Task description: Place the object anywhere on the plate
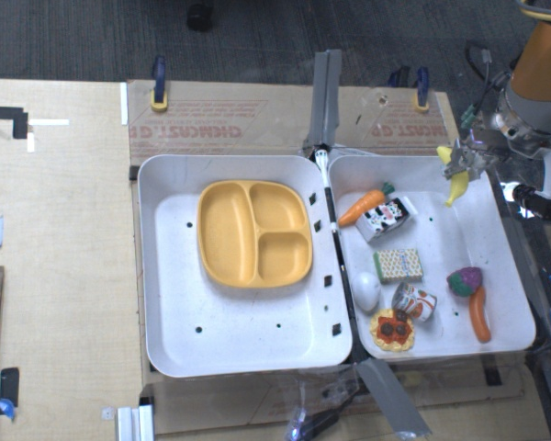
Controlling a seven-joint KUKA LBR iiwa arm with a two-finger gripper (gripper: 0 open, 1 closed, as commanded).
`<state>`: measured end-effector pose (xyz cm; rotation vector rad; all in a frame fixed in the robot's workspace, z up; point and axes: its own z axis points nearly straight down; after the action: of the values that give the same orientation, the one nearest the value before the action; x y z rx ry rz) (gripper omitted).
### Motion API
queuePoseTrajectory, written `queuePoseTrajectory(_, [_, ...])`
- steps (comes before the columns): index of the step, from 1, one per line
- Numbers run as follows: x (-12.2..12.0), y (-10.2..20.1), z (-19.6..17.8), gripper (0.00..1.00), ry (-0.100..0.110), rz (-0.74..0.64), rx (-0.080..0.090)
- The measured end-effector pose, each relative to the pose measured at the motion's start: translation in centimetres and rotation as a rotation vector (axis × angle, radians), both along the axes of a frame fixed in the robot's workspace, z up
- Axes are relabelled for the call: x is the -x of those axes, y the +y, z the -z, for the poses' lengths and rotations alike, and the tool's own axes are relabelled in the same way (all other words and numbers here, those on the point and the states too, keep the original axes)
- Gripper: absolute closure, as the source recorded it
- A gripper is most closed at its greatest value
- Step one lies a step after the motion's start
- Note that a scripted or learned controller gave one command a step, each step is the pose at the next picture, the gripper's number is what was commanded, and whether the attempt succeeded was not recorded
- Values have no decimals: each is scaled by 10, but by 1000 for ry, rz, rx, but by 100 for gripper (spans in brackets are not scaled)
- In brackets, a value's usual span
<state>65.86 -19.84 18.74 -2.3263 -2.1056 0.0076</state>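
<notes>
My claw (461, 159): up at the far right corner of the right bin (507, 237), with my grey arm (533, 90) and its orange band above it.
Grip: a yellow thing that looks like a banana (457, 186) hangs just under my claw tip; I take it to be pinched between my fingers, but the spot is small and crowded, so that is a judgement.
Banana: lifted, hanging over the bin's far right corner, apparently not lying on the floor.
Plate (254, 232): yellow, three sections, in the left bin (174, 320), well away to my left and a little nearer the camera. Nothing lies on it.
Between me and the plate: the ridge where the two bins meet, and just short of it a carrot (362, 206) and a black-and-white box (386, 217).
Below my claw, nearer the camera: a speckled block (399, 265), a white egg (365, 291), a small can (414, 302), a pizza slice (393, 331), a purple thing (466, 280) and a sausage (478, 315).
Done: the pick, as far as I can judge.
Left: carry across the ridge, lower over any section of the plate, let go.
Progress: early; the whole carry remains.
</notes>
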Motion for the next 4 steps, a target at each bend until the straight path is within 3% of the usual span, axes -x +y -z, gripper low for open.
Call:
queuePoseTrajectory(1, [1, 81, 43, 100, 2, -12, 0])
queuePoseTrajectory(2, [0, 155, -20, 100, -1, -74, 0])
queuePoseTrajectory(3, [1, 197, 0, 100, 2, -251, -1])
queuePoseTrajectory(4, [32, 180, -1, 100, 1, -421, -2])
